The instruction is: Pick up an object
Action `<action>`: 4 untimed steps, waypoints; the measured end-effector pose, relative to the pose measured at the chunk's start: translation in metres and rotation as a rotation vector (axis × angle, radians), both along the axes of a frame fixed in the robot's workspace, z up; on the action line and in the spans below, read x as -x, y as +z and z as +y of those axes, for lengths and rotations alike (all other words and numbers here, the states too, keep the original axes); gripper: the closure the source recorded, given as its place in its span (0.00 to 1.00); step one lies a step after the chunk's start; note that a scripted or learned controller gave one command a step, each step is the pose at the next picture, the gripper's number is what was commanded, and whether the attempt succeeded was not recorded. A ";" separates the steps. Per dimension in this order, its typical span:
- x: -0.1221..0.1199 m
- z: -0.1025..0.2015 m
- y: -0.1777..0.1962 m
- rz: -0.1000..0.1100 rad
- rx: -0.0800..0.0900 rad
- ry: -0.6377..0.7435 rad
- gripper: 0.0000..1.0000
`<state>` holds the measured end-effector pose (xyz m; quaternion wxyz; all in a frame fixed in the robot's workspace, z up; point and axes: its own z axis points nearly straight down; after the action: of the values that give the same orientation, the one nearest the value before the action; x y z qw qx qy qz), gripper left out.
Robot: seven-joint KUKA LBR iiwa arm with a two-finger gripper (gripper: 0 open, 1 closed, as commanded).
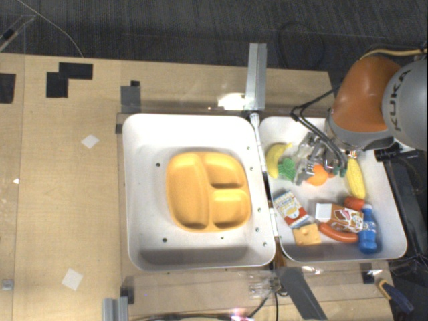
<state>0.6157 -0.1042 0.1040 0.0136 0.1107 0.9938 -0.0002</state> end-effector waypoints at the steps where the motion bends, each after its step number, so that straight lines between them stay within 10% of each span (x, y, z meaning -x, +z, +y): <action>1: -0.004 0.055 0.084 0.014 -0.010 -0.307 1.00; 2: 0.058 0.015 -0.004 0.006 -0.012 -0.476 1.00; 3: 0.061 0.015 -0.008 0.017 -0.011 -0.476 0.00; 4: 0.023 0.017 -0.015 0.012 -0.017 -0.717 0.00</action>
<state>0.5925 -0.0868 0.0894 0.0058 0.4526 0.8917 0.0026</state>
